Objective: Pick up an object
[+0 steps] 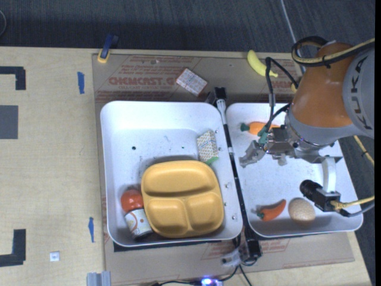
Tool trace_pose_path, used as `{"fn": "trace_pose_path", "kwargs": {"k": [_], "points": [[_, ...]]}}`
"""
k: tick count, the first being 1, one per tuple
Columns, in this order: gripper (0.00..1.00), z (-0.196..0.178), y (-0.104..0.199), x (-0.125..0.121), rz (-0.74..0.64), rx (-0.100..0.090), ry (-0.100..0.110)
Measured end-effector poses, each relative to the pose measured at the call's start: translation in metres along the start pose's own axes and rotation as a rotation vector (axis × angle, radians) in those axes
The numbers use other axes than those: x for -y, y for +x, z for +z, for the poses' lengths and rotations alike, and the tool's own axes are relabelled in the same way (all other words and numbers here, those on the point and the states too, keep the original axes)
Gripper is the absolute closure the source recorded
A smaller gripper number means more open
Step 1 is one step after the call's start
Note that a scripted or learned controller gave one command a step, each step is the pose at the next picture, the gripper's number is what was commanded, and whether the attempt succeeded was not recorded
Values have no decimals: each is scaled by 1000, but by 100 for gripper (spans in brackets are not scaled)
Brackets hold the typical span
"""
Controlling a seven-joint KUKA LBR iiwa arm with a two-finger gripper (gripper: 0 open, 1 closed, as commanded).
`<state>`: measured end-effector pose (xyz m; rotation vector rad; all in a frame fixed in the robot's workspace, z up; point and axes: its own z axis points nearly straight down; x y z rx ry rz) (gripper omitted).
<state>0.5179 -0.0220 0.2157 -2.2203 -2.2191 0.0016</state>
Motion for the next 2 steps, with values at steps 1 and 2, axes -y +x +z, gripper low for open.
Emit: {"fn": "trace_pose_path", "kwargs": {"k": [1, 2], "points": [[0, 112, -105, 39, 1, 1, -2], [0, 130, -76, 38, -1, -1, -2]]}}
